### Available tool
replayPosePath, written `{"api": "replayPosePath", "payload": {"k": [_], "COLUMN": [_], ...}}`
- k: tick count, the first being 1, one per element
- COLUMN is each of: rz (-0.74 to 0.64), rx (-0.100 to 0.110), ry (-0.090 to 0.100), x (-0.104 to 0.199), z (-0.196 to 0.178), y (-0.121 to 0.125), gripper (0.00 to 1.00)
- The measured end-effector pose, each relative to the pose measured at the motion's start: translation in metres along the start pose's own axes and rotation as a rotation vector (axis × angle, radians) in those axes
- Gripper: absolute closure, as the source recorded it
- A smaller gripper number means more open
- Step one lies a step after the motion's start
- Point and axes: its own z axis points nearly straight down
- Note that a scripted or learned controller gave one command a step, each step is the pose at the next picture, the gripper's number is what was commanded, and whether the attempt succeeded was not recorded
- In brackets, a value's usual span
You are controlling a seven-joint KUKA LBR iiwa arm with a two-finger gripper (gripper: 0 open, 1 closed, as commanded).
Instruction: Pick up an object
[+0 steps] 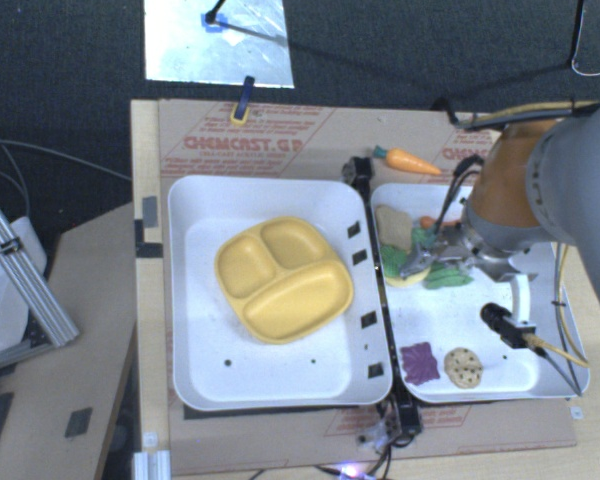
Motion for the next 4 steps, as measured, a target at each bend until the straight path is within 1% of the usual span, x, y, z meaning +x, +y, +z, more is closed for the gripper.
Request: {"api": "replayPosePath", "payload": {"k": [1,2,3,4], "rz": [-0.008,-0.004,-0.008,-0.01], "rx": [0.009,0.009,0.005,0.001], "ry": [0.012,0.009,0.012,0.013], "x": [0.077,0.072,0.123,0.195], "z": [-0.101,-0.106,-0.202,-0.3], "y": [-0.053,-0.051,-0.086,-0.081], "gripper": [0.0,1.0,1.0,1.0]}}
